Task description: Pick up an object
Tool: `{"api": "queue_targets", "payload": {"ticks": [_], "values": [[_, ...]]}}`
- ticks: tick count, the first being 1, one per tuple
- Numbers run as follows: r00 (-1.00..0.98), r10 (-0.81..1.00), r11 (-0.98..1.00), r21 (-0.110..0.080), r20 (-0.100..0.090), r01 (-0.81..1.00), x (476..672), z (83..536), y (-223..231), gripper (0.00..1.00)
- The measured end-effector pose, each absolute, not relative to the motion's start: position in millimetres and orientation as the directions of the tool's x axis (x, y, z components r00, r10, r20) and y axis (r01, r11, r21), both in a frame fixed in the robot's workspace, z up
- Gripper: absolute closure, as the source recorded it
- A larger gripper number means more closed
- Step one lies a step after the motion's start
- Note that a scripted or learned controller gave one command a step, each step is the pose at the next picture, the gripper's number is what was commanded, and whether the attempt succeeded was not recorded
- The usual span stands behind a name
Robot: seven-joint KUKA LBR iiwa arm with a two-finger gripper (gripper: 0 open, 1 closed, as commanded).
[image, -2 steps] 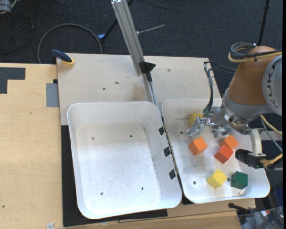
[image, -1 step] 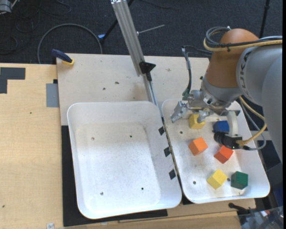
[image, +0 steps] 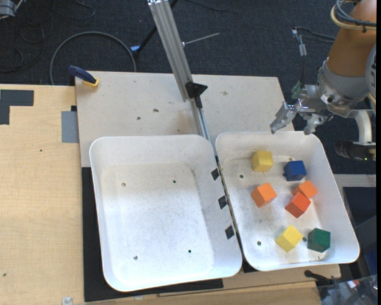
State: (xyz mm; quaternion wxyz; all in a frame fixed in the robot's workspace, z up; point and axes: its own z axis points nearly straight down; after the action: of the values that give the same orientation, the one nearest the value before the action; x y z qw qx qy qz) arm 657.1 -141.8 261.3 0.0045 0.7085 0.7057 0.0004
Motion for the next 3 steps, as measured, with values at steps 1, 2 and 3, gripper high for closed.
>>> {"api": "queue_targets", "payload": {"ticks": [1,2,3], "values": [[-0.001,1.000,0.001,-0.003,0.000,1.000,601.1,236.0,-151.1,0.00],[-0.002,1.000,0.002,-0.010,0.003,1.000,642.9,149.6,-123.4,0.00],[0.000,1.000,0.000,-0.001,-0.001,1.000,633.9,90.1,-123.3,0.00]]}}
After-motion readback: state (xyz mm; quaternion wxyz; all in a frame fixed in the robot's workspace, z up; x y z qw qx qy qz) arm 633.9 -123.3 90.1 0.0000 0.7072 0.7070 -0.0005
